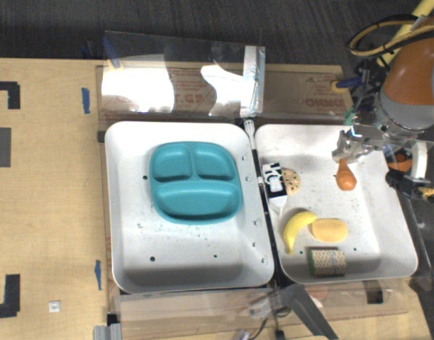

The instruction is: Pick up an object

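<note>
Camera view: the gripper (347, 156) hangs over the right bin (394, 261), an orange carrot-looking piece (345, 176) dangling from it, seemingly clamped between the fingers. So the pick looks mostly done. The far-right rim is close, though there's open room toward the banana (293, 227).

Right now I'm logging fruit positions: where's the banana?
The banana lies in the right bin, toward its front left, touching the yellow block on its right.
</note>
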Available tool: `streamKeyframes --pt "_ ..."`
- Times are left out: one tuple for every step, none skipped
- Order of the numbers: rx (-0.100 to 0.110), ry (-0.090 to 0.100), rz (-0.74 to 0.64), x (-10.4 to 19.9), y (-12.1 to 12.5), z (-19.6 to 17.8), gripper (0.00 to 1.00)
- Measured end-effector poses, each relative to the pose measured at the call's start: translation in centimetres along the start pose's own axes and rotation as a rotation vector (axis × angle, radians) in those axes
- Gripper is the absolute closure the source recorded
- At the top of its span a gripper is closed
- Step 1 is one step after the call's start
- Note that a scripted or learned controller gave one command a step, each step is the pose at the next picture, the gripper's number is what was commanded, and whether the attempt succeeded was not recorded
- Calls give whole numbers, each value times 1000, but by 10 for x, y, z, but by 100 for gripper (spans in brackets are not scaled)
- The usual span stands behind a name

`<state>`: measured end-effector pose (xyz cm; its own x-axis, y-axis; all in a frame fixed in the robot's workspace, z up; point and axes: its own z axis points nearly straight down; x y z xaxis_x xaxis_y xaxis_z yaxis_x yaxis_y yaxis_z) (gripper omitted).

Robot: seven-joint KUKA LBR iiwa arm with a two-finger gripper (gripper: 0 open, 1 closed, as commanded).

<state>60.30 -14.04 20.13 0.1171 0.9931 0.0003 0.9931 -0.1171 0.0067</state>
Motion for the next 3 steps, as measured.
streamKeyframes --pt "7 -3 522 46 7 5 100" --pt "10 -2 359 4 -41 -14 100" --pt "4 -1 356 1 -58 -71 100"
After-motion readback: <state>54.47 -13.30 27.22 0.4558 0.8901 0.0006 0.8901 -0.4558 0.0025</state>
